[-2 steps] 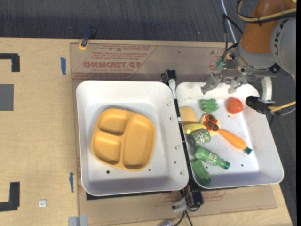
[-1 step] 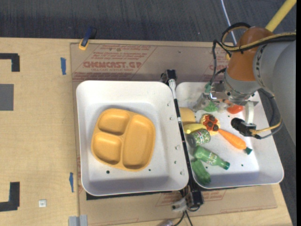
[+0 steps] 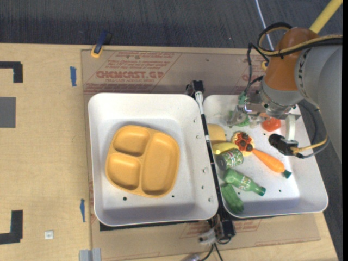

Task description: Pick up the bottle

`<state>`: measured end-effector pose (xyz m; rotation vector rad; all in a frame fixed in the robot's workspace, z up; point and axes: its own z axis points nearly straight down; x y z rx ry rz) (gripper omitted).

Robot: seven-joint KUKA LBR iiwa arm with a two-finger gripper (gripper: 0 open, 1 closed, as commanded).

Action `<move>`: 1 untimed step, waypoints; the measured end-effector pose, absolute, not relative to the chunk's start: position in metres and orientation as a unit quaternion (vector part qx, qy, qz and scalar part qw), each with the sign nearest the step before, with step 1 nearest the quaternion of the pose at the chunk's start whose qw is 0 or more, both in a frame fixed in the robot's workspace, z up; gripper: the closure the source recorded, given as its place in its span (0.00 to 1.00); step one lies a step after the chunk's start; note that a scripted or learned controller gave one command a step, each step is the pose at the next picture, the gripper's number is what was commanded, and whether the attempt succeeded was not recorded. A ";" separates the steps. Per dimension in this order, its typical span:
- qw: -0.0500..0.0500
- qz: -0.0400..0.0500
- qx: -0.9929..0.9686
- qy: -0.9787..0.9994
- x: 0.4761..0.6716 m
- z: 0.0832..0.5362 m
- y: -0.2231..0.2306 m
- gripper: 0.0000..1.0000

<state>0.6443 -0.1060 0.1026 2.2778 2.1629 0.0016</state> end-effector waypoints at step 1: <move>0.000 0.001 0.759 0.651 0.634 0.185 -0.041 1.00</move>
